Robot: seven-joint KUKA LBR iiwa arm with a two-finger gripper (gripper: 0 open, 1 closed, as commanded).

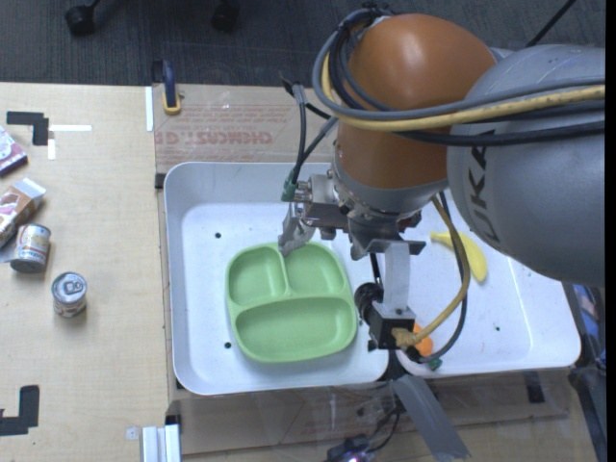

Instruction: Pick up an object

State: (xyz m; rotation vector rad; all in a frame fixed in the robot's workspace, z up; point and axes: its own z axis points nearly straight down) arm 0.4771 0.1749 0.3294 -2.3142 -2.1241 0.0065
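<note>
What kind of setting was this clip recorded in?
Likely a robotics lab: the arm works over a white bin on a wooden bench with black tape marks, and office-chair casters stand on the carpet.

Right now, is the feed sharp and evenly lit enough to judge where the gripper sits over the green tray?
Camera view: lighting is even and soft, with faint shadow under the green tray; the white bin shows no harsh glare; the tray is sharp, but the gripper is dark, cluttered with cables and hard to read.
</note>
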